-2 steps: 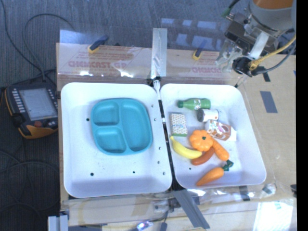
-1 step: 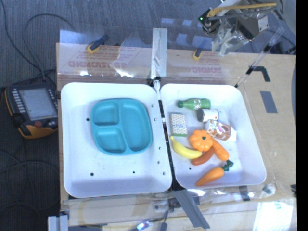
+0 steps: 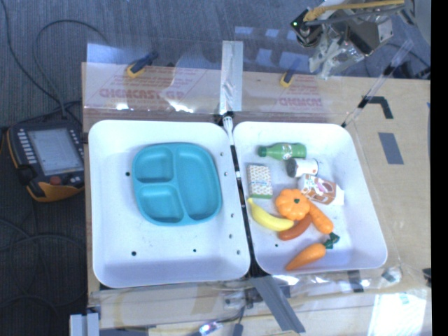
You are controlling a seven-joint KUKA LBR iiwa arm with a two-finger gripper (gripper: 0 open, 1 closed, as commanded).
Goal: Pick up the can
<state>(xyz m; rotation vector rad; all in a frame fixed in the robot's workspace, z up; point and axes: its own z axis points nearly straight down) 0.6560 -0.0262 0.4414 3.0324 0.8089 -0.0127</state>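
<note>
So the small white can with the dark end (image 3: 302,167) is lying on its side in the right white bin (image 3: 364,208), in the upper middle of the pile. It's just below the green plastic bottle (image 3: 281,150), which also lies flat, and it's touching or nearly touching the crinkly red-and-white snack packet (image 3: 321,190) on its lower right. The orange toy pumpkin (image 3: 292,204) sits a bit further down, with the yellow banana (image 3: 267,216) and the carrots near it.

The gripper (image 3: 329,53) is parked high up beyond the far rim of the right bin, well apart from the can. It's too blurry up there to say what state it's in, so I honestly cannot tell.

The step in hand looks like the approach. My take: come straight down over the can and turn the wrist so the gripper closes across the can's round body, not along its length. The tight spot is the bottle side and the packet side, so I'd aim for the middle of the can. Since it's on its side it'll probably roll if nudged, so go slow near contact.
</note>
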